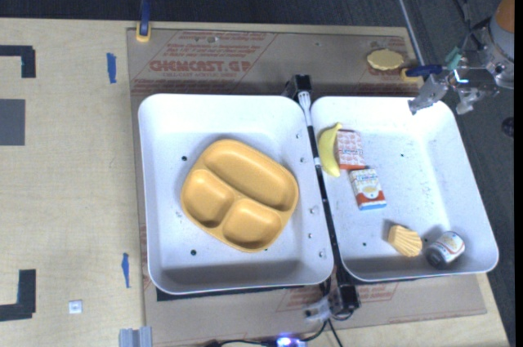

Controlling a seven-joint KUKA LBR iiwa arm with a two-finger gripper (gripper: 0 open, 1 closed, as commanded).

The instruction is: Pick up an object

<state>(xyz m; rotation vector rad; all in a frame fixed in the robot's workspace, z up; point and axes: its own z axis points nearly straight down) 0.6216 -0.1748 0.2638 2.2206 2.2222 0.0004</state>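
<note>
Beside the curved yellow plastic banana (328, 150) at the right white bin's (466, 198) left wall, the small printed carton (368, 188) looks light, stiff and flat-sided, best pinched across its narrow width; whether the metal two-finger gripper (445, 88), hovering far beyond, is open I cannot tell.

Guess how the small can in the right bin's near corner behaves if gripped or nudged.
The can lies on its side, so a nudge probably rolls it. Its rounded, shiny body may slip from a two-finger pinch. It sits against the bin wall, likely crowding one finger.
</note>
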